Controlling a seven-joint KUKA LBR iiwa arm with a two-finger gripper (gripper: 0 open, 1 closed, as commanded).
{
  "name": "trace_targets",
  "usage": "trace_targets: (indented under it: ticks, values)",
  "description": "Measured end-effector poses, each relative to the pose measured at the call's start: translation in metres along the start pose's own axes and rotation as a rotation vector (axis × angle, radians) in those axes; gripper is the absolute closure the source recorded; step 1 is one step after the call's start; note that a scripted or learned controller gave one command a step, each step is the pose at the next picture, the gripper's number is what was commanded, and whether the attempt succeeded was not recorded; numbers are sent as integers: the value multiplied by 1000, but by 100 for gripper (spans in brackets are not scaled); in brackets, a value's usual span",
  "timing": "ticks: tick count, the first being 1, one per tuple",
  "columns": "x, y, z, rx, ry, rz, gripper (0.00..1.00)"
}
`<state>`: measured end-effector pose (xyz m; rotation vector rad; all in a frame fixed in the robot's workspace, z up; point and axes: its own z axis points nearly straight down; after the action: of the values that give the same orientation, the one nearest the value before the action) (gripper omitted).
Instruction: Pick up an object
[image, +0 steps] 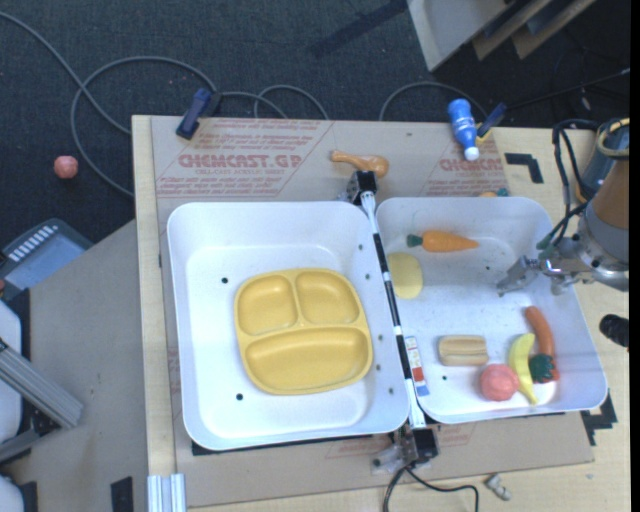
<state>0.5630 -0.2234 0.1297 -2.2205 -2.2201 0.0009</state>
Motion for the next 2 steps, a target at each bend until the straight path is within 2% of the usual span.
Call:
trace_targets:
  ticks: [1, 2]
  values:
    - [5, -22, 43, 2, 8, -4, 0]
    - [3, -22, 32, -2, 2, -2, 100]
